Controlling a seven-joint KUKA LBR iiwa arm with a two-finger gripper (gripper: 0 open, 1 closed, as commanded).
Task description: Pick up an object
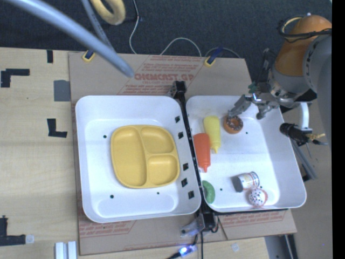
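My gripper hangs over the back of the right bin, its fingers spread open with nothing between them. Just below its left finger lies a small brown round object. A yellow bottle-shaped toy and an orange carrot-like toy lie side by side at the bin's left wall. A green piece sits in the near left corner. A small silver can and a white ball with red dots rest near the front right.
The left bin holds a yellow divided plate. A black clip divider runs between the two bins. The arm's orange band and wrist stand over the right bin's back right corner.
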